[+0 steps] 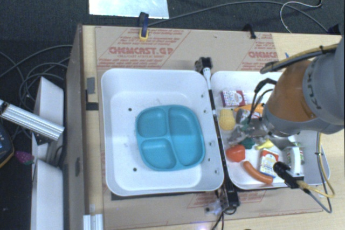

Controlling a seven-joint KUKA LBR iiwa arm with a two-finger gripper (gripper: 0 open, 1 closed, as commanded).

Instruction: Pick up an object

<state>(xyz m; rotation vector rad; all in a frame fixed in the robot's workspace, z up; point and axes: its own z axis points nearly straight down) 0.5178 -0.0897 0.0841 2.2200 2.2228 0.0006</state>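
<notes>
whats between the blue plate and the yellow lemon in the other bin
In the camera view, bare white floor of the left bin, then the two bins' touching rims, lie between the blue plate and the lemon.

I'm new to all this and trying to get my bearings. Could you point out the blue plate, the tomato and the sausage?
Plate [170, 136], camera view, the middle where its dividers meet.
Tomato [235, 153], camera view, its red top.
Sausage [257, 172], camera view, mid-length.
</notes>
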